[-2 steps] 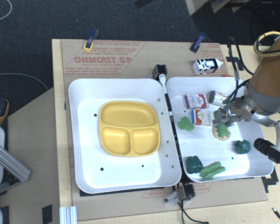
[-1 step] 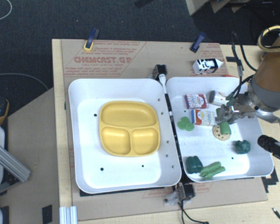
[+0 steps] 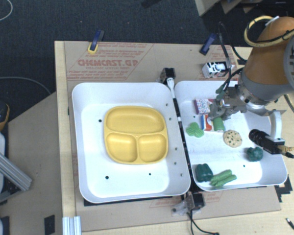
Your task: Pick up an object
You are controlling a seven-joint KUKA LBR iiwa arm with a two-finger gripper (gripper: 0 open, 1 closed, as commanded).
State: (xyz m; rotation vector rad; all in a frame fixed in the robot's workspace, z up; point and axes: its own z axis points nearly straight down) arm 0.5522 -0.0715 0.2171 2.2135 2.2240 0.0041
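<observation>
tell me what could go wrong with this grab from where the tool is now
1. The tool is low in the right bin over a tight cluster: a small printed packet, a blue item and a green-and-red item. It may catch two at once or nudge them apart.
2. The cookie and the light green piece lie close by and could get knocked aside.

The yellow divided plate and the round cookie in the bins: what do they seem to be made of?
The yellow divided plate looks like moulded plastic with a smooth, slightly glossy finish: its rounded compartment edges catch soft highlights. The cookie is probably a plastic or rubbery toy, matte tan with dark specks; it is too small to be sure.
</observation>
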